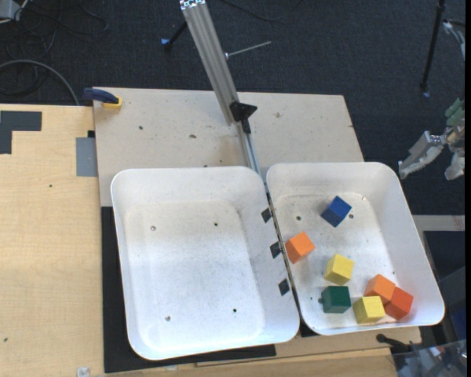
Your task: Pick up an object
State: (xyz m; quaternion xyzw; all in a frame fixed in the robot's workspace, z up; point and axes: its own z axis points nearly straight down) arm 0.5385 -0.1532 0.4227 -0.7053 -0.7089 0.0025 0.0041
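Gripper (438, 154) cut off at right edge, blurred.

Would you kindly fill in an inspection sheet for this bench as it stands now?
Surface: bench bearing two white bins side by side; left bin speckled with dark marks.
Job's things: all in the right bin: blue cube, orange cube, yellow cube, green cube, and a touching cluster of a second yellow cube, a second orange cube and a red cube.
Clutter: blue and yellow clamp at the bench's far left corner.
Gripper: pale part at the right edge, away from the bins; state unclear.
Cables: dark cables on the floor, upper left.
Surroundings: slanted metal rail; wooden table at left.
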